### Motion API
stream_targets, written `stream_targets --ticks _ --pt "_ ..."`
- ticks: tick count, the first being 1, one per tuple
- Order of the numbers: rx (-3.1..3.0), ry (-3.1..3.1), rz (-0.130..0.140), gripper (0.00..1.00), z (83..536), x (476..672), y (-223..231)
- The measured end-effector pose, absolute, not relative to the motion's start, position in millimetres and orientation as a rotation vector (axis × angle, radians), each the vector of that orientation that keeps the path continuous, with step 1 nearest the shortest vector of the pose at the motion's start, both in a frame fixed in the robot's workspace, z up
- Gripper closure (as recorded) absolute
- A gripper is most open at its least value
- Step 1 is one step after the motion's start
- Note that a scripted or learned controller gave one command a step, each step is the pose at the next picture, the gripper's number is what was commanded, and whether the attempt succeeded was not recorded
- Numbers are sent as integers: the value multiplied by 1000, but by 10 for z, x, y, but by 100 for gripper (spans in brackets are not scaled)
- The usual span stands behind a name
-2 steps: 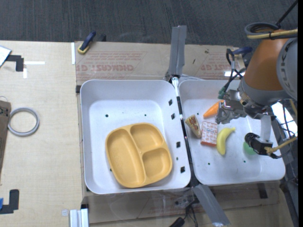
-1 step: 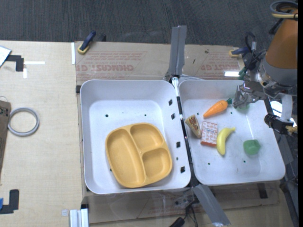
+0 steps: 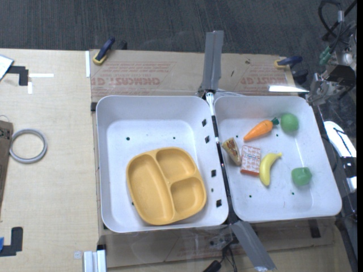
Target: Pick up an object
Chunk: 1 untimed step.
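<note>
The right bin (image 3: pixel 317 205) holds several small objects. An orange carrot (image 3: pixel 258 130) lies near the back, with a green ball (image 3: pixel 290 123) just to its right. Close to the bin's left wall rests a brown wedge (image 3: pixel 231 150), and beside it lies a red-and-white packet (image 3: pixel 250 159). To the right of the packet is a yellow banana (image 3: pixel 268 167), then a green block (image 3: pixel 301 176) further right. My gripper (image 3: pixel 321 88) hangs with its cables at the back right corner of this bin, outside the rim and apart from every object.
A yellow divided plate (image 3: pixel 166 185) fills the front of the left bin (image 3: pixel 113 123). A roll of tape (image 3: pixel 26 145) lies on the bench at far left. Blue clamps (image 3: pixel 104 51) (image 3: pixel 290 62) hold the cardboard behind the bins.
</note>
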<state>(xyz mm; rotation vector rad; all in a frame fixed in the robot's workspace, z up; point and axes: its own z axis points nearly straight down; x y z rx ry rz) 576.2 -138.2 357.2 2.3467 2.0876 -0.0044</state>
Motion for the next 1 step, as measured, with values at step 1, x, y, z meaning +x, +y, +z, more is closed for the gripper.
stream_targets --ticks 1 --pt "2250 2194 -5 100 2955 6438 -496"
